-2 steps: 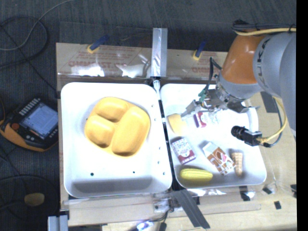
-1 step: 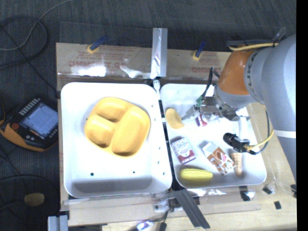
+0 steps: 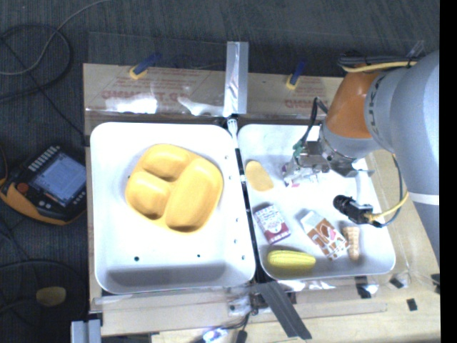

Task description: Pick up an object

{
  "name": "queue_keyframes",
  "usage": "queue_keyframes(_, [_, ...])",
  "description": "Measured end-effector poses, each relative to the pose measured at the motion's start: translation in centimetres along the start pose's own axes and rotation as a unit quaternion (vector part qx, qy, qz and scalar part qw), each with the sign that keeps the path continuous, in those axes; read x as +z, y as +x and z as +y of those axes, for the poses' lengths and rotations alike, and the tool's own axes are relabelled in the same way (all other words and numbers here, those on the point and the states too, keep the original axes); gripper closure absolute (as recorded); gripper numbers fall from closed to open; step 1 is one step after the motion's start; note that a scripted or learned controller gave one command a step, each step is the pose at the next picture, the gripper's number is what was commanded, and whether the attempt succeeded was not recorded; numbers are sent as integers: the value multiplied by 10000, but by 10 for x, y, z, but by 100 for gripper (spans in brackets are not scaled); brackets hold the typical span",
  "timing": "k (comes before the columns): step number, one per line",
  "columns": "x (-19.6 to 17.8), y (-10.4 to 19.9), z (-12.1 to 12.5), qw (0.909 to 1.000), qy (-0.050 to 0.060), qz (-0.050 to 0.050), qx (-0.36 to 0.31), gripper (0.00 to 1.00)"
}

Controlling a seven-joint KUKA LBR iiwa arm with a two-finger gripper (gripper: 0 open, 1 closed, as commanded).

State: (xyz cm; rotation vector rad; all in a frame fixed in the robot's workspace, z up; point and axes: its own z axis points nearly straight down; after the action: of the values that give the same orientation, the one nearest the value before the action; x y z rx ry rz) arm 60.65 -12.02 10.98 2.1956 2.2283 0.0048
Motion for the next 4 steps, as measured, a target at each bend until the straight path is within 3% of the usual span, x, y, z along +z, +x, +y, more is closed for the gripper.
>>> queue_keyframes(1, [-121,51,20,9971,83,35,-753,100])
queue_keyframes(2, [-121,51,20,9971,85,33,-751,0])
queue_keyframes(3, [6,18,5,9996,-10,16,-288,0])
queue_keyframes(4, [-1,17,5,9996,9,6,-286,100])
